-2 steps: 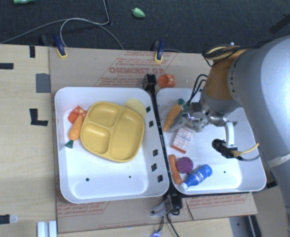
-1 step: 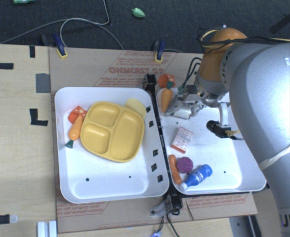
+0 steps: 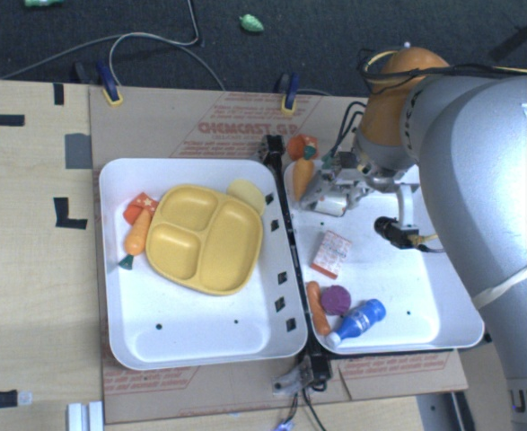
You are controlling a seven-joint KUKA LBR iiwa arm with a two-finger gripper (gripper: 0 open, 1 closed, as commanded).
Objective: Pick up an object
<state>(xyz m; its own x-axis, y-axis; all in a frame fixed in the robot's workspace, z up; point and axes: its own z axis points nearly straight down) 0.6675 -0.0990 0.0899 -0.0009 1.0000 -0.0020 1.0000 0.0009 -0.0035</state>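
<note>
The object to be picked is not fixed by the task, so the choice is judged to fall among the pieces in the right bin (image 3: 443, 330); nearest the camera, along that bin's front edge, a blue bottle (image 3: 360, 319) is seen lying tilted, with a purple disc (image 3: 336, 299) touching it and an orange stick (image 3: 317, 307) just beside the divider; further in, a small pink-and-white packet (image 3: 331, 253) lies flat and apart from the rest; beyond it the gripper (image 3: 329, 198) is set low at the bin's far left corner, close to an orange carrot-like piece (image 3: 303, 177) and a round orange-red item (image 3: 301, 145); whether the fingers are spread or pressed together cannot be told, and nothing can be made out between them; for a sound grasp, the nearest piece should be straddled squarely across its narrow side, kept off the bin wall, and closed upon before any lift is tried; in the left bin (image 3: 191, 344) a yellow tray (image 3: 204, 238) rests well apart from the arm, with a small carrot (image 3: 136, 235) and a red piece (image 3: 139, 207) at its left; the wrist is partly masked by cables and the arm's grey body (image 3: 478, 187), which also covers the right bin's far right portion; the items by the gripper are too small and blurred to be named surely.
</note>
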